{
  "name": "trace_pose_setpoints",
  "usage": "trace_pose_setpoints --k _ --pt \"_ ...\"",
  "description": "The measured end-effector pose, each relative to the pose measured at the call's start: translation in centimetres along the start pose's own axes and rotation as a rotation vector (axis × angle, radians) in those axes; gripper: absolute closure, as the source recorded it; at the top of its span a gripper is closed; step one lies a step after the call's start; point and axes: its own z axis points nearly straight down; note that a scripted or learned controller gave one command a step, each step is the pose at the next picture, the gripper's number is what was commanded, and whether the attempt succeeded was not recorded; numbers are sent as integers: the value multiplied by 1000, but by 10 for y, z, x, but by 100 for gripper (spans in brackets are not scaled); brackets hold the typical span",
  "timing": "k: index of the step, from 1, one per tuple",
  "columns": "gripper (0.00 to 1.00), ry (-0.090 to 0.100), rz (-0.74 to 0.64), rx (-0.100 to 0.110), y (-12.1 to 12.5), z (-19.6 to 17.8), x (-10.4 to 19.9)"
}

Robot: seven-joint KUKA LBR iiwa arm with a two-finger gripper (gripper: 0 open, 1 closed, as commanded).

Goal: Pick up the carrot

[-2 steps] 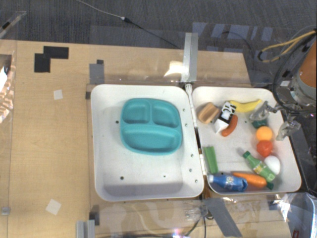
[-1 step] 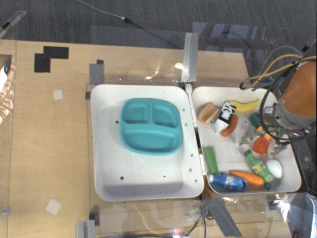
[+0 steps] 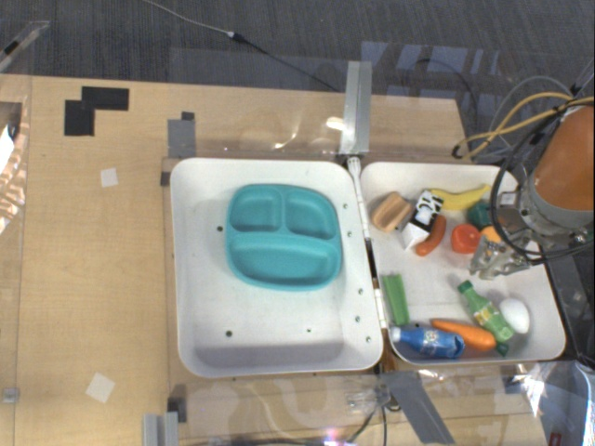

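A pale wooden bench (image 3: 84,277) under dark carpet, two shallow white bins side by side, and the action is all in the right-hand white bin (image 3: 548,342). There's the target: the small orange toy carrot (image 3: 465,333), lying almost flat near the front wall, its tip just beside the blue bottle-shaped toy (image 3: 429,343), with the green plastic bottle (image 3: 484,310) close behind it and the white egg (image 3: 514,316) a little further right. It looks light, rigid and smooth, probably slippery, so a grip across its thicker middle seems the safest bet, clear of those crowding neighbours. The two-finger gripper (image 3: 490,261) hangs above the bin floor behind the carrot, well apart from it; whether it is spread or pressed together, I cannot tell. Over in the left-hand white bin (image 3: 195,249) sits a teal divided plate (image 3: 284,235).
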Motion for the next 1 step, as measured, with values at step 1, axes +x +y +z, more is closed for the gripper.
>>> trace_pose_setpoints --k 1 --pt "0 0 0 -1 0 1 0"
